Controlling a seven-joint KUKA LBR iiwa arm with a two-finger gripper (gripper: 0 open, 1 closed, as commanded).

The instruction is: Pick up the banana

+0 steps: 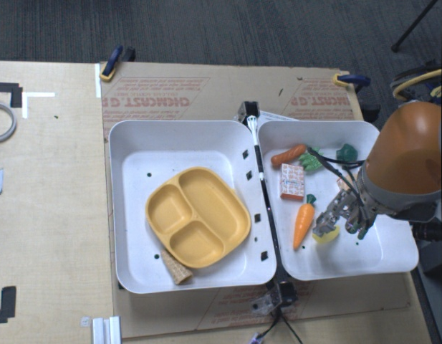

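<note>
**Orange, yellow and green on white**

Both bins (120,213) are plain white. Just below the gripper (328,224) shows a pale yellow piece, the banana (326,236). Left of the fingers lies an orange carrot (302,224) with a green top. Further up-left sit a box (292,181) patterned red and white, a second orange carrot (289,155) with green leaves, and a dark green piece (347,151). Far left of the fingers, a mustard-yellow divided tray (198,217) overlaps a tan, speckled slice (176,269). The arm (410,153) is orange above grey. The bench cardboard (163,95) is brown with red print.
</note>
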